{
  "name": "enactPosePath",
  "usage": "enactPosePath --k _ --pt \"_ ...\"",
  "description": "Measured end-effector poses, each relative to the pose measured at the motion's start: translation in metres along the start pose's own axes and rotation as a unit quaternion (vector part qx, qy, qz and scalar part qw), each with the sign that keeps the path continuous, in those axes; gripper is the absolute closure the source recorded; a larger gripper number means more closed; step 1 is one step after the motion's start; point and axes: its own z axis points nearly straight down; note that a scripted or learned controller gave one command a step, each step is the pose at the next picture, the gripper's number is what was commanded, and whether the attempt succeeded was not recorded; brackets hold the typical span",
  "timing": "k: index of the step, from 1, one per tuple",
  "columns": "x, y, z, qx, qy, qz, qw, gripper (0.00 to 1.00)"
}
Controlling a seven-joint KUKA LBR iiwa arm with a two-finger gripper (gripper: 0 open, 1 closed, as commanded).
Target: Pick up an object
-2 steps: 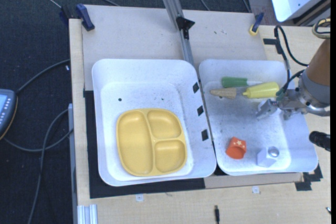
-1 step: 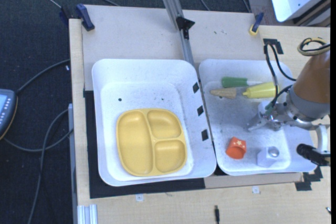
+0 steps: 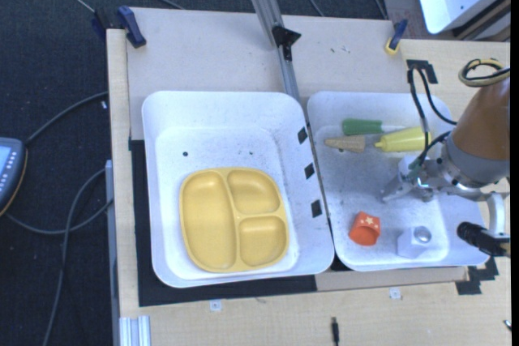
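Jaws blurred above right bin (image 3: 340, 251), their spread unreadable.

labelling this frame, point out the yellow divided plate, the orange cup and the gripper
yellow divided plate (image 3: 212, 224): camera view, its large left compartment
orange cup (image 3: 365, 228): camera view, its side with the yellow star
gripper (image 3: 399, 189): camera view, between its fingertips

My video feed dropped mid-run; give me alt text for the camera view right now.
The arm's end effector is low inside the right bin, among a green and yellow brush-like tool, an orange cup and a small grey block. The left bin holds a yellow divided plate.
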Motion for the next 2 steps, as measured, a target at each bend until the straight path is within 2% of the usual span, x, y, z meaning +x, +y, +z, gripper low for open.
enactPosePath --k 1,2 --pt "-0.002 0.002 -0.013 -0.004 -0.003 0.001 1.0 1.0" --pt "-0.009 0.008 -0.073 -0.004 -0.003 0.0 1.0 1.0"
